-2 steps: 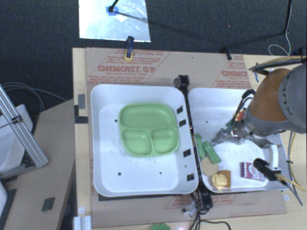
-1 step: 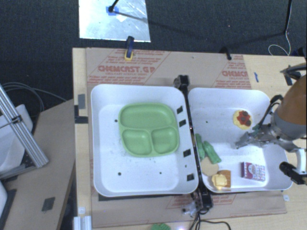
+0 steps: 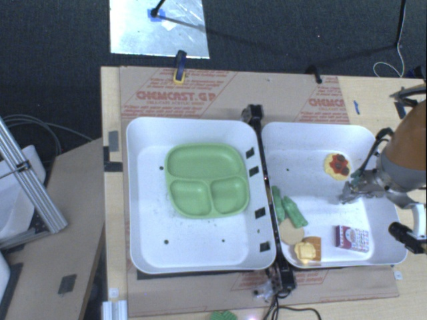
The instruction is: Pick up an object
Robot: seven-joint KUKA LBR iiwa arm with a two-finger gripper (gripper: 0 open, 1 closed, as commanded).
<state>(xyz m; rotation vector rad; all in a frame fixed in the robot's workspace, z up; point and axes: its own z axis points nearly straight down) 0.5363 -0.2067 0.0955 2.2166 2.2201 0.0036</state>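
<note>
The grey two-finger gripper (image 3: 349, 193) hangs low over the right white bin (image 3: 300, 145), just below the round yellow-and-red toy pizza (image 3: 337, 165); whether it grips anything I cannot tell. The green sectioned plastic plate (image 3: 205, 180) lies in the left white bin (image 3: 147, 199); green toy pods (image 3: 288, 207), a toast piece (image 3: 307, 250) and a small red box (image 3: 351, 238) lie nearer the front.

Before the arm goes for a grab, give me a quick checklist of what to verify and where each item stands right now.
1. Gripper inside the right bin: ok, it is low over the bin floor.
2. Something between the fingers: cannot tell, too small and blurred.
3. Nearest target: ok, the pizza toy lies just up-left of the gripper, apart from it.
4. Other targets within the same bin: ok, the red box, green pods and yellow toy all lie loose on the floor.
5. Space round the red box: ok, nothing touches it.
6. Green tray in the left bin: ok, across the divider from the gripper.
</note>
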